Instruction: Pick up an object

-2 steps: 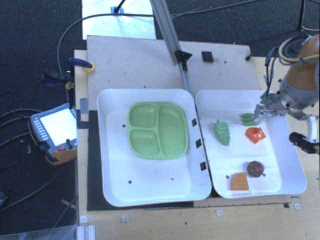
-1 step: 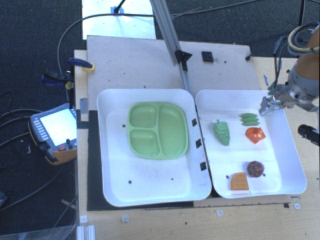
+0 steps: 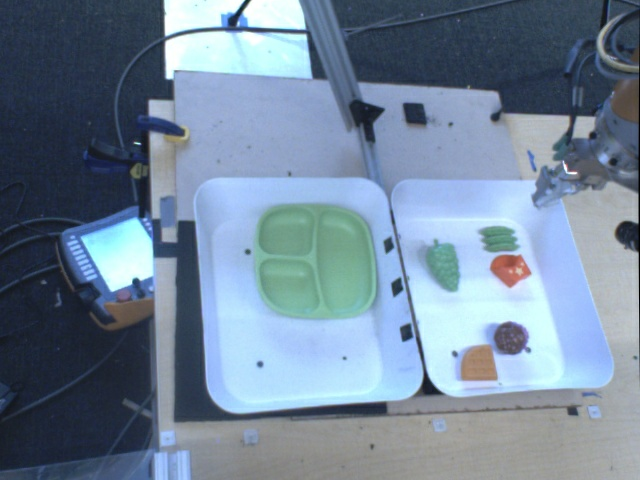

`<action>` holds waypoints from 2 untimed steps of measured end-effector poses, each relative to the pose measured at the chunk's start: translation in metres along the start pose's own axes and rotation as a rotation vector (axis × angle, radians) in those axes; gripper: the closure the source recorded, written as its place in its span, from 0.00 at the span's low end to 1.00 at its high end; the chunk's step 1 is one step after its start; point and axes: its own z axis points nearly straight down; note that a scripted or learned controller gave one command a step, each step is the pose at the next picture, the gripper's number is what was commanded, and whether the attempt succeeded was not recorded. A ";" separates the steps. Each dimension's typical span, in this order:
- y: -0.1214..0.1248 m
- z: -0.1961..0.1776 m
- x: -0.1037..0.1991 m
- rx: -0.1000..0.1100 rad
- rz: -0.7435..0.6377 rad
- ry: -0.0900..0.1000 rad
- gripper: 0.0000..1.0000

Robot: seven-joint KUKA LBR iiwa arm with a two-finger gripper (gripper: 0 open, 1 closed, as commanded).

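The right bin [image 3: 570,268] holds several small items: a green leafy piece [image 3: 444,265], a green pea pod [image 3: 499,237], a red piece [image 3: 510,269], a dark round piece [image 3: 511,338] and an orange wedge [image 3: 478,364]. My gripper [image 3: 551,186] hangs at the right bin's far right edge, above and to the right of the pea pod. Nothing shows between its fingers. In the left bin [image 3: 230,348] lies a green divided plate [image 3: 316,260].
A slanted metal pole [image 3: 335,53] crosses the board behind the bins. A teach pendant [image 3: 108,265] and cables lie on the floor at left. Small black clips [image 3: 397,286] sit along the seam between the bins.
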 end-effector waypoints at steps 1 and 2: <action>-0.014 -0.008 0.050 0.006 -0.002 0.003 1.00; -0.020 0.002 0.107 0.007 -0.004 0.004 1.00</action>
